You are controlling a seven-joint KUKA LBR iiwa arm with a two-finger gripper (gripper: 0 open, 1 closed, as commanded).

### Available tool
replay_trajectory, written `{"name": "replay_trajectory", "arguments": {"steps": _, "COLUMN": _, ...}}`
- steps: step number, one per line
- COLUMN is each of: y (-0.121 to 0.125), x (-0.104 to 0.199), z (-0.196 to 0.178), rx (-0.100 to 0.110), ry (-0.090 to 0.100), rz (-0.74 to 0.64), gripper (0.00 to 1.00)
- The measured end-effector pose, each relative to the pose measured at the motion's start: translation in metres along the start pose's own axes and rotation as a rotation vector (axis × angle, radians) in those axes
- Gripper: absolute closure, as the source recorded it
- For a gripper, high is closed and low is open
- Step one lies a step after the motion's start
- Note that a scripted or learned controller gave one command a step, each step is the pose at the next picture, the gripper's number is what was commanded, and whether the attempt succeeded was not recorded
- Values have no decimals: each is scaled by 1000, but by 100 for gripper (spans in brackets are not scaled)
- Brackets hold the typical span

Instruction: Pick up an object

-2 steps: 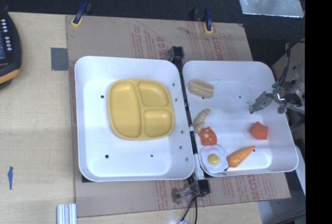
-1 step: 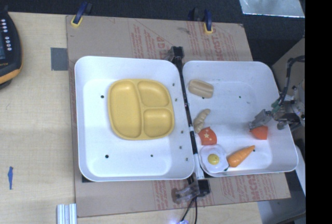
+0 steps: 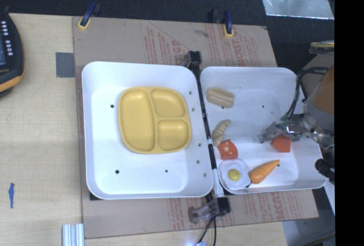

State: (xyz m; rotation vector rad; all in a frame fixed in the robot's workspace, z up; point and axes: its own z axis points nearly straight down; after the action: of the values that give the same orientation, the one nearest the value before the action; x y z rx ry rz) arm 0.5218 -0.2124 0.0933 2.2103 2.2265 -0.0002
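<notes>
The right bin holds several toy foods. A tan bread roll lies at its far left, and a small beige piece sits below it. Near the front left are a red strawberry-like piece, a fried egg and an orange carrot. A red-orange block lies toward the right side. My gripper hangs low over the bin, right above and touching or nearly touching that block. The view does not show the block being held.
The left bin bears a yellow divided plate. A ridge between the bins runs down the middle. Cables and the arm's wrist crowd the right bin's right edge. A pendant lies at the far left.
</notes>
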Motion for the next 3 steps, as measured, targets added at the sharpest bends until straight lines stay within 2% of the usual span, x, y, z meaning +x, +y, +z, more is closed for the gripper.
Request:
{"name": "replay_trajectory", "arguments": {"steps": 1, "y": 3, "x": -3, "z": -17, "rx": -11, "ry": -5, "rz": 1, "gripper": 100}}
{"name": "replay_trajectory", "arguments": {"steps": 2, "y": 1, "x": -3, "z": -15, "rx": -7, "ry": -4, "rz": 1, "gripper": 0}}
{"name": "replay_trajectory", "arguments": {"steps": 3, "y": 12, "x": 30, "z": 2, "rx": 5, "ry": 4, "rz": -1, "gripper": 0}}
